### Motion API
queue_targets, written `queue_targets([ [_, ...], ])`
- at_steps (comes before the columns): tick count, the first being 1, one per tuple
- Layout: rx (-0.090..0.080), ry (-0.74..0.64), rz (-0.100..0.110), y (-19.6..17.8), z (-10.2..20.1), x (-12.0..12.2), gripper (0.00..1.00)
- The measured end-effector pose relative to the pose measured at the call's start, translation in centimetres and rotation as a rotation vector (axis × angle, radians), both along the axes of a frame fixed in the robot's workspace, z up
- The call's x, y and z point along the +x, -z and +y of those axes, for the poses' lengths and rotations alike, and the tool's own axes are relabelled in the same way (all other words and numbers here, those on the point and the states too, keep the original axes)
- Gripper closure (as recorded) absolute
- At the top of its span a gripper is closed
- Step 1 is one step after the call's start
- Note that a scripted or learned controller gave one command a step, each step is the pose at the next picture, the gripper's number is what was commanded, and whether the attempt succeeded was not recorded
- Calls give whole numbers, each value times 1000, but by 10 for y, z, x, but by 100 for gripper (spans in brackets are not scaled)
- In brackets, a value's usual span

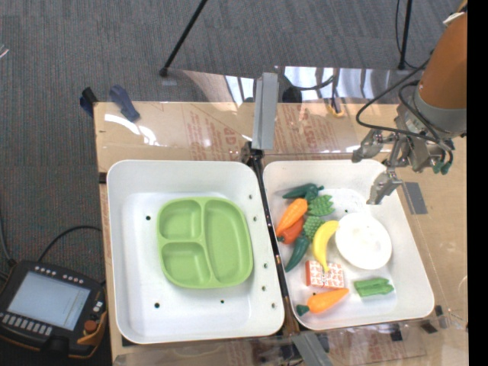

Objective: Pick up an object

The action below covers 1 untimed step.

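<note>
The grey two-finger gripper [379, 180] hangs over the right shallow white plastic bin [422, 277], above a round white plate [364, 241]; whether its fingers are apart cannot be told. Left of the plate lie a yellow toy banana [324, 240] and an orange plastic carrot [292, 215].

A light wooden bench [191, 132] holds two shallow white bins side by side, the left bin [122, 265] touching the right bin [415, 280] along their inner edges.
</note>
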State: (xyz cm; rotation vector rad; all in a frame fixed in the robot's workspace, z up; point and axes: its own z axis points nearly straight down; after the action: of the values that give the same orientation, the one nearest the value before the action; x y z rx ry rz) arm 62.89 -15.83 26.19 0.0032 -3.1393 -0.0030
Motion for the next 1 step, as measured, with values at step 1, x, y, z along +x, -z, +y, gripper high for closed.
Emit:
queue_targets([
  [1, 5, -65, 15, 135, 47, 12, 0],
])
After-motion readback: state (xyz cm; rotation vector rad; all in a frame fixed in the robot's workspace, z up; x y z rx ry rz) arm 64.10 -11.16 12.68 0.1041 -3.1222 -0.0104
